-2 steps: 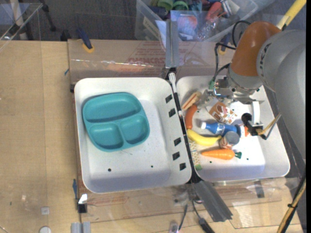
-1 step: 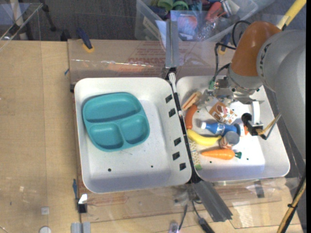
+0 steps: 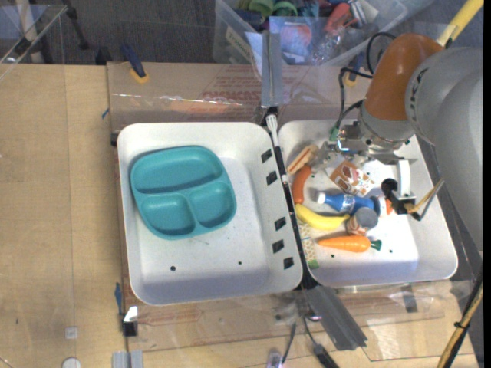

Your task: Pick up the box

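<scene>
- Lying in the left bin (image 3: 146, 278): a teal divided plate (image 3: 182, 191), three compartments facing up.
- Resting near the front of the right bin (image 3: 430, 263): an orange carrot (image 3: 347, 243), a yellow banana (image 3: 324, 219) just behind it.
- Lying just behind the banana: a blue bottle (image 3: 344, 202), white cap pointing left.
- Standing behind both bins: a clear tub (image 3: 307, 10) holding mixed coloured items.

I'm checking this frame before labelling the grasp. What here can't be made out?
- Gripper: the wrist covers its fingers from above, so open or shut is unclear.
- Box: partly under the gripper; print too small to read.
- Right bin: far corner hidden by the arm.
- Items under the banana: overlapped, unclear.
</scene>
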Robot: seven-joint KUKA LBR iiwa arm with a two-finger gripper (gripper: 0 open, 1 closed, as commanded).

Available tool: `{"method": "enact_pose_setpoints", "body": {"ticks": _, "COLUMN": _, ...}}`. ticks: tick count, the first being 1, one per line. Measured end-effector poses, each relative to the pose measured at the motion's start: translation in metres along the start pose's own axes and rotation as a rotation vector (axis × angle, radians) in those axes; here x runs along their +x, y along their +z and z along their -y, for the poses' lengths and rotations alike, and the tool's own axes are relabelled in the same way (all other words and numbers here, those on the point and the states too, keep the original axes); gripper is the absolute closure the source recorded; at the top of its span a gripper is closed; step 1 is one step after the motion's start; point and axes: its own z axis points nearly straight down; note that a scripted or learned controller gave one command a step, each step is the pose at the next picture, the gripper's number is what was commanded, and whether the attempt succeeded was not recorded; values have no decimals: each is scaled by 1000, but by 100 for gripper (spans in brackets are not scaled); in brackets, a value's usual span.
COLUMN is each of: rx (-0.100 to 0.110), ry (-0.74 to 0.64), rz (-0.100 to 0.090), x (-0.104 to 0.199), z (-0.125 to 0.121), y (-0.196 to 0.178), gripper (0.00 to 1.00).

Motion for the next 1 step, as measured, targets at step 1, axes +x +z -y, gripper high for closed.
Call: {"method": "enact_pose_setpoints", "body": {"ticks": 1, "rx": 0, "ry": 0, "rz": 0, "x": 0, "z": 0, "y": 0, "gripper": 0}}
